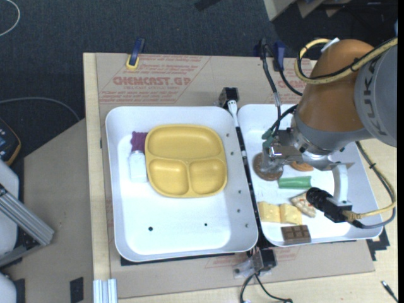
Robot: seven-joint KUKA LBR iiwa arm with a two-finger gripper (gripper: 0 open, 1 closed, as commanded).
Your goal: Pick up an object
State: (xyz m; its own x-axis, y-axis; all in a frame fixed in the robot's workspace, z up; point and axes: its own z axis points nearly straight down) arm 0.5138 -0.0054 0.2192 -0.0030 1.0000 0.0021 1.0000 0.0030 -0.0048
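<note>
Overhead, the grey arm with its orange band bent down from the right into the right bin (pixel 372 188); whether the gripper (pixel 271 163) held anything could not be told. Beneath it sat a round brown disc (pixel 264 168), beside a smooth green block (pixel 294 182), pale yellow cheese-like slabs (pixel 279 214) and a ridged brown chocolate-like bar (pixel 295 234). A glossy yellow divided tray (pixel 185 159) filled the left bin (pixel 177 232)

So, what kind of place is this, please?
Probably a robotics lab test bench: two white bins sit on a board over dark carpet, cables trail around, and toy food like the yellow divided plate serves as picking objects.
</note>
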